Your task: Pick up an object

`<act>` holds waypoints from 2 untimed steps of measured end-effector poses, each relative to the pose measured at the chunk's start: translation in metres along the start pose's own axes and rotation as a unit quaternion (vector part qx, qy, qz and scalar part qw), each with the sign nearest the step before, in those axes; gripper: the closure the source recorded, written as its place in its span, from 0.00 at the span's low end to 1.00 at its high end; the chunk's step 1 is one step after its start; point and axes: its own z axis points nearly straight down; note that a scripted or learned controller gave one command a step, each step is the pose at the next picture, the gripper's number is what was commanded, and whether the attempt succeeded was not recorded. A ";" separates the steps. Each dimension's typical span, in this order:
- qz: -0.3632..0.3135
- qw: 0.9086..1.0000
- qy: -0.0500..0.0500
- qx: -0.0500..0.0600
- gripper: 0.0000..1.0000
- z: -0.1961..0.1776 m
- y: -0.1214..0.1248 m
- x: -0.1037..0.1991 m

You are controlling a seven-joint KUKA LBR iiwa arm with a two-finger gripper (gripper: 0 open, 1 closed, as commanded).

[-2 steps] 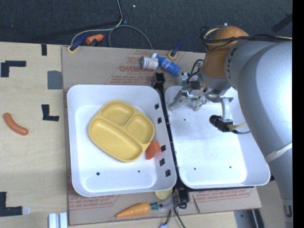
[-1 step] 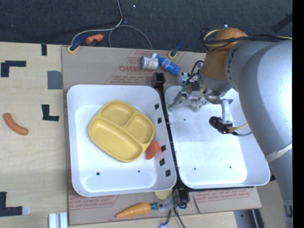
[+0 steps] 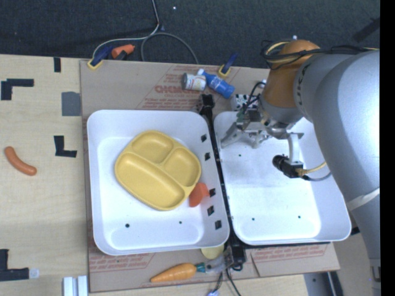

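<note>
Over the right bin [image 3: 333,224], toward twelve o'clock, I am watching the claw [image 3: 247,131] hovering with nothing between its fingers, though I cannot tell their spread. Picking is looking unstarted: the yellow tray [image 3: 157,168] and orange piece [image 3: 198,195] are lying in the left bin [image 3: 105,227].

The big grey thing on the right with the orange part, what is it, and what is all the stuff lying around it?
That is a robot arm, seen from a camera fixed above the bench and looking down at a slant. The arm reaches in from the right. At its end sits a gripper, a two-finger hand, now over the upper part of the right white bin. I see nothing between its fingers, and I cannot tell how they stand.

The left white bin holds a yellow divided plate with a small orange piece at its edge. Outside the bins lie a toy carrot at the bottom, a toy sausage far left, and a small blue and white bottle at the top.
</note>
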 end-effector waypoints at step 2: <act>-0.001 1.000 0.000 0.000 0.00 0.000 -0.003 -0.001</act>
